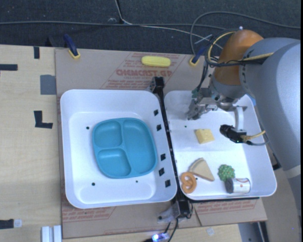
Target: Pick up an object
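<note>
The gripper (192, 114) hangs over the bare floor at the upper left corner of the right bin (256, 158) (whether it is spread or pressed together, I cannot tell from this angle). The nearest thing to it is a yellow block (204, 135), which lies flat just below it and slightly to its right, apart from it. Further down from the gripper is a tan bread wedge (202, 169), with a pretzel (188, 182) touching its lower left corner. To the right of the wedge sits a piece of broccoli (225, 172), and a small white can (238, 185) lies on its side just under that, against the bin's lower rim.

Left of the gripper, across the divider, is the left bin (76, 115), which holds a blue divided plate (124, 147). Above and to the left of the gripper, outside both bins, a yellow banana (155, 61) lies on the cardboard (116, 72).
</note>
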Robot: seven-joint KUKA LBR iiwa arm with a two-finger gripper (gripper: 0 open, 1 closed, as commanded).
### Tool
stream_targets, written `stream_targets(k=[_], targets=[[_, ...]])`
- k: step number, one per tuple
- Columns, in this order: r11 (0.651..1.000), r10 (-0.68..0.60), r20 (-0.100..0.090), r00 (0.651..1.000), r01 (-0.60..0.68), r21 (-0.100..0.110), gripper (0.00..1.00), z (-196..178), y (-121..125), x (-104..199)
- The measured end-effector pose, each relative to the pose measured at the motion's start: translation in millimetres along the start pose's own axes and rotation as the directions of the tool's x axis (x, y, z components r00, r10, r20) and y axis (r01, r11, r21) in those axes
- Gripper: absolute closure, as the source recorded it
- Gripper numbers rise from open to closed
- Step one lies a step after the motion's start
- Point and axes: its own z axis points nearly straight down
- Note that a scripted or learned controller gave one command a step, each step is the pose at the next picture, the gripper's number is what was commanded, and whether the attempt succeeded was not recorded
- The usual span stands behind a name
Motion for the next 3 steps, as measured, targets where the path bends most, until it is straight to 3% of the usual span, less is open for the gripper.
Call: stream_targets(k=[3], targets=[[1.0,0.002,-0.002,1.0,-0.002,-0.003,1.0,-136,0,-6]])
